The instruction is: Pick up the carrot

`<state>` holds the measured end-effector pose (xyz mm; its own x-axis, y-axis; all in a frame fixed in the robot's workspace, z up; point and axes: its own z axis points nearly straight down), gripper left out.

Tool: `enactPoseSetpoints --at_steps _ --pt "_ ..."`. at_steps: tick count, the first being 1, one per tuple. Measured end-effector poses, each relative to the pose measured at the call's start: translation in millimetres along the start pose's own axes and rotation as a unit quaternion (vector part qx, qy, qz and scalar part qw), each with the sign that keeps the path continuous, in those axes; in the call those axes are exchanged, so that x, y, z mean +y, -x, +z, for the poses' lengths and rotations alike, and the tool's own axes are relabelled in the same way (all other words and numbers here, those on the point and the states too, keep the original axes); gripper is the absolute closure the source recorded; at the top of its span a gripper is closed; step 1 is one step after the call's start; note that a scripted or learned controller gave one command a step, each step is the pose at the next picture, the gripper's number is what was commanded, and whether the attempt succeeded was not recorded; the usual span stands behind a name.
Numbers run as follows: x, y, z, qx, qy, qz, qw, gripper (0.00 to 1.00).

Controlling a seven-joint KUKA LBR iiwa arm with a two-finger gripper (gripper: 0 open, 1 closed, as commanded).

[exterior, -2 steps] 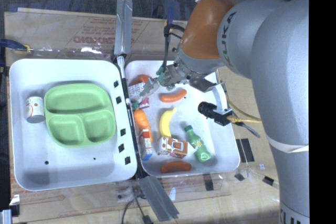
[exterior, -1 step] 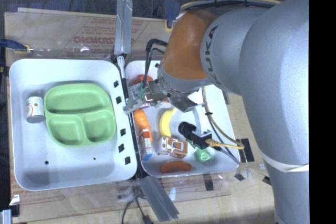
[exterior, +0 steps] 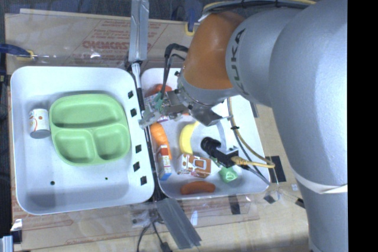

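Orange carrot lay just at six o'clock of the claw, whose grip I couldn't tell; crowded against the bin wall, it might slip.

The grey arm with its orange band reaches in from the right and hangs over the right bin, covering much of it. The gripper sits low at that bin's left side, just above the top end of the carrot, which lies along the left wall; whether the fingers touch it is hard to tell. Beside the carrot lie a banana, a small printed carton, a green block and a reddish sausage near the front wall. The left bin holds a green divided plate and a small white cup lying by its left wall
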<state>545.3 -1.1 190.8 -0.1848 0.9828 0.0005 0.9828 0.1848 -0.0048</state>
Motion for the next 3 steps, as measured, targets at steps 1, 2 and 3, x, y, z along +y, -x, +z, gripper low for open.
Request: enactPoseSetpoints --at_steps 1,2,3 --pt "9 14 -27 0.000 0.001 -0.060 0.9982 0.00" --pt "-23 -4 0 0.000 0.001 -0.111 0.9938 0.00" --pt "6 31 -85 -0.001 0.002 -0.104 0.9946 0.00"
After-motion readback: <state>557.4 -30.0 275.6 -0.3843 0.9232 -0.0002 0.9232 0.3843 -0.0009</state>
